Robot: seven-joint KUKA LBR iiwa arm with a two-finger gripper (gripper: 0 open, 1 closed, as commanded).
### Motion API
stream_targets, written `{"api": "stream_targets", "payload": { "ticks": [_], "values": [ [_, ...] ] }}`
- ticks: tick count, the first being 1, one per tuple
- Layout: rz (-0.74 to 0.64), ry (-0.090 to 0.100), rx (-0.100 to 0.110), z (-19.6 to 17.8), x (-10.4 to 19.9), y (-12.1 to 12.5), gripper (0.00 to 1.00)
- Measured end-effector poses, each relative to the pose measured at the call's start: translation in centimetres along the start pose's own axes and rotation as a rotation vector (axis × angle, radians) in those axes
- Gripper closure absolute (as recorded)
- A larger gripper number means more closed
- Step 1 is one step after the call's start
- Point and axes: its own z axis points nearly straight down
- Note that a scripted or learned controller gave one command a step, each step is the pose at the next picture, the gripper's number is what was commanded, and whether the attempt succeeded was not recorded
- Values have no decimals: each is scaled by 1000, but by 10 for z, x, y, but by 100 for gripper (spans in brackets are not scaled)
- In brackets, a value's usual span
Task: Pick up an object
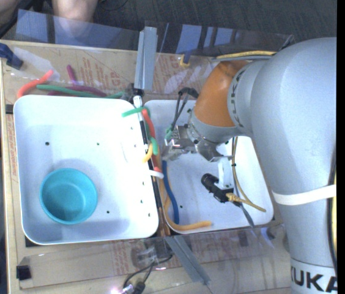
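1. camera view: the gripper hangs over the left side of the right bin, close to the wall this bin shares with the left bin. i cannot tell if it is open or closed, because the wrist covers it. nothing is seen in its hold.
2. the nearest thing to pick is a blue strip. it lies on the floor of the right bin, just beside the shared wall, on the side of the gripper toward the near edge.
3. its long axis runs along that wall, from the gripper toward the near edge, with a slight bend. both ends look alike, so it points no special way.
4. its far end seems to reach an orange stick, which lies along the near wall, but the view is poor there.
5. i judge the step in hand is the approach. to do it well, the gripper should close across the narrow width of the strip, at a free part away from the stick. the wall leaves little room on that side.
6. a blue bowl sits in the left bin, well apart.
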Motion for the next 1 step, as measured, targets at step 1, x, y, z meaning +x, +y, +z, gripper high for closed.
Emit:
{"api": "stream_targets", "payload": {
  "ticks": [1],
  "values": [
    [-49, -3, -10, 7, 7, -9, 0]
  ]
}}
